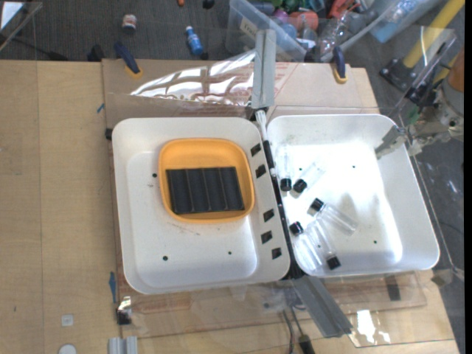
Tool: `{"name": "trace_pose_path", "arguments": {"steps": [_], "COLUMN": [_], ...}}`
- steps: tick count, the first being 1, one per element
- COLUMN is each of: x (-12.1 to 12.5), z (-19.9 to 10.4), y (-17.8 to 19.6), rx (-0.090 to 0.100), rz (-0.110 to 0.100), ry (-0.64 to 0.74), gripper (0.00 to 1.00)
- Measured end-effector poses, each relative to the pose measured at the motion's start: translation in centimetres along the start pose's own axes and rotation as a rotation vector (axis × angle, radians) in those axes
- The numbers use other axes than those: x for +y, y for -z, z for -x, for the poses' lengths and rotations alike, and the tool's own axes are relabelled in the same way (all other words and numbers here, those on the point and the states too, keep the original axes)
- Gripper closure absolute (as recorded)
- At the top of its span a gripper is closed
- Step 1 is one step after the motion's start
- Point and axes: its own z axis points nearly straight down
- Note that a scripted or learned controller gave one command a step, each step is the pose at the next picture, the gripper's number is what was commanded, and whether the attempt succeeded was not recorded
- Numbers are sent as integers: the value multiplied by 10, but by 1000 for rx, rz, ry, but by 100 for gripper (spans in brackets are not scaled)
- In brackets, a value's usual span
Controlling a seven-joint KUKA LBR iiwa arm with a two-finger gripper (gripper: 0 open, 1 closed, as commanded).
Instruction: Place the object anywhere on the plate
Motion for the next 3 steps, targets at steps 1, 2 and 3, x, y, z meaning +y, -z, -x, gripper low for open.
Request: {"name": "trace_pose_path", "arguments": {"steps": [1, 2, 3], "x": [39, 40, 40], "z": [1, 1, 1], "y": [-10, 16, 30], "rx": [-1, -3, -4], "rz": [4, 5, 5], "ry": [331, 452, 574], "gripper": [0, 0, 0]}}
